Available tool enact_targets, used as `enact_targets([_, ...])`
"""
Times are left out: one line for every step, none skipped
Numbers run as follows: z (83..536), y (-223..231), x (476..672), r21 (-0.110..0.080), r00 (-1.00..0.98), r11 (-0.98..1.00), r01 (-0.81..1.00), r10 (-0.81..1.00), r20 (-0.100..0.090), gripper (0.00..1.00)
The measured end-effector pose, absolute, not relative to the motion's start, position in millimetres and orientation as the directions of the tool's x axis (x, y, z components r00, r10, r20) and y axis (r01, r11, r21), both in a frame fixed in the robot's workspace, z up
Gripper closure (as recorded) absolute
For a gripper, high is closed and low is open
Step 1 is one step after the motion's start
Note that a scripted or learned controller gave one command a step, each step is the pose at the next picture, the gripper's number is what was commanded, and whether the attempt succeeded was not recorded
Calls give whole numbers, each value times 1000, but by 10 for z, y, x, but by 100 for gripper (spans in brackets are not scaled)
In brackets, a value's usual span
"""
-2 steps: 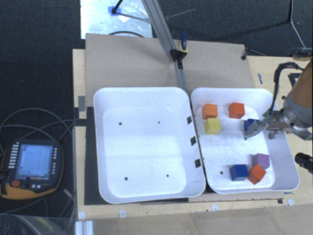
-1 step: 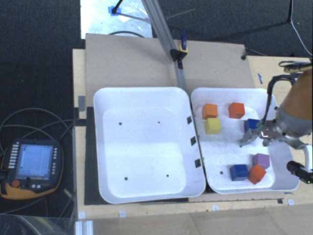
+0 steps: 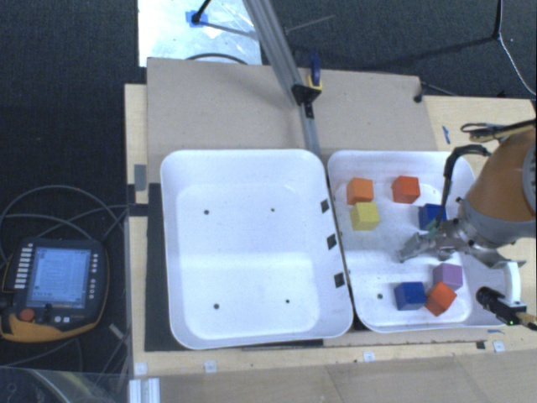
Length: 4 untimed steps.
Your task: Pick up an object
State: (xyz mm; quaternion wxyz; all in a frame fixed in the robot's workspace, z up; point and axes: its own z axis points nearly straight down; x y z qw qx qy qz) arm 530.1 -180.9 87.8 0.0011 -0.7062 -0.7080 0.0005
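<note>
Item: right bin (image 3: 382, 164), white and shallow, sitting on the tabletop (image 3: 369, 107) beside the left bin (image 3: 243, 162).

Contents, far side: an orange block (image 3: 360, 190) and a red-orange block (image 3: 405, 188) are lying near the far wall, well apart from each other; a yellow block (image 3: 365, 216) is sitting just below the orange one; a blue block (image 3: 431, 215) is showing at the right, partly covered by the arm's cable.

Contents, near side: a second blue block (image 3: 410, 295) is lying touching or almost touching a tilted red-orange block (image 3: 440, 299), with a purple block (image 3: 448, 274) just above that one.

Item: arm (image 3: 503, 193), reaching in from the right, its orange band hanging over the bin's right edge.

Item: tool (image 3: 415, 248), grey, pointing left over the bare middle of the bin floor. Its fingers are merging into one pale shape, so whether it is set wide or narrow cannot be told; nothing is showing between them.

Working relation: the tool is sitting between the two groups of blocks. The purple block is lying nearest, just toward the near right of the tip; the first blue block is lying close on the far right. The yellow block is lying to the far left, across open floor. Judgement: no block is gripped yet, and the nearest candidates are lying beside or behind the tip rather than ahead of it, so the coming move is likely calling for a shift back before any descent.
</note>
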Motion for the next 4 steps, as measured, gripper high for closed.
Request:
enact_targets([1016,-1816,5321,5,-5,5,1000,1000,-2,100])
enact_targets([1460,-1847,5295,5,-3,3,1000,1000,-2,100])
enact_targets([1916,-1910,5286,7,-4,4,1000,1000,-3,100])
enact_targets([2521,-1939,5388,9,-5,5,1000,1000,-4,100])
